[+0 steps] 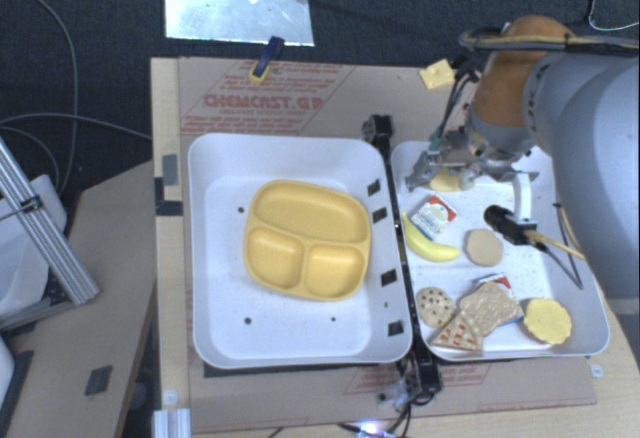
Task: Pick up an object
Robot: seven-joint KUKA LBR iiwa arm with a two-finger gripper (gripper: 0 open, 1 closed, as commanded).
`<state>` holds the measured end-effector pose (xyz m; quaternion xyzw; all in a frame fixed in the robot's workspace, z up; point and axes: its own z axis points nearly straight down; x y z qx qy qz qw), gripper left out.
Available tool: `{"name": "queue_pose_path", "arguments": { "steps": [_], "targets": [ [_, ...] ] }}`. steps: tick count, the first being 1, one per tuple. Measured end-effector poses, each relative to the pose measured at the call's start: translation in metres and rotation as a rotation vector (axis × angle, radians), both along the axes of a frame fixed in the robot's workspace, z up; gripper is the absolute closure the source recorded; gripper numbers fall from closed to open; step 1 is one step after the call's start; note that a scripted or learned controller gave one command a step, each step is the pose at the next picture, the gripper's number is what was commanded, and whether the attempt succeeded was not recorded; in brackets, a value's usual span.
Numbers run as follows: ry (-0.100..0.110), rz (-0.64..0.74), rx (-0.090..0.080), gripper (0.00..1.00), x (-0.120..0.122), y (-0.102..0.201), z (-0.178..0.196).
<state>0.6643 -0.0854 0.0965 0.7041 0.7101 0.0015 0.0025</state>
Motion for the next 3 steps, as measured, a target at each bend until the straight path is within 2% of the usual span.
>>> {"name": "queue_pose_path", "arguments": {
  "steps": [1, 2, 3],
  "targets": [
    [-0.004, 0.002, 0.0, 1.0, 0.001, 0.0, 0.012],
    [-0.003, 0.003, -0.001, 0.0, 0.001, 0.0, 0.011],
    [-0.007, 0.005, -0.001, 1.0, 0.002, 0.0, 0.023]
  ]
}}
